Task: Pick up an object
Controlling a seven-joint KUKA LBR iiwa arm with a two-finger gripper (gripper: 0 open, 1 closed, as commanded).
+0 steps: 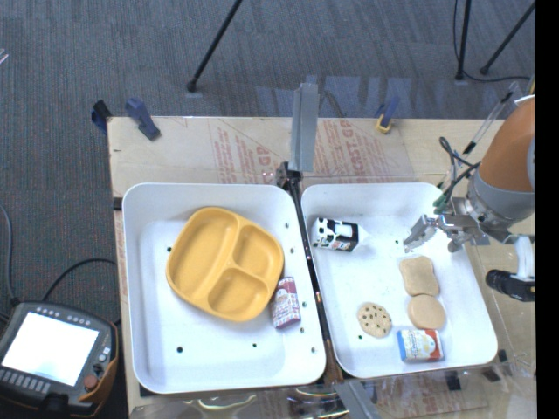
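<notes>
Two-finger gripper (423, 234) hovers right bin (349, 356), jaws spread, holding nothing. Nearest target: flat tan toast-shaped slice (419, 276), just below. Likely light, stiff, low profile; pinch across opposite edges.

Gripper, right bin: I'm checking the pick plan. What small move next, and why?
Probably lower the two-finger gripper slightly toward the tan bread-shaped slice just below it in the right white bin; it hangs over the bin with nothing between its fingers.
</notes>
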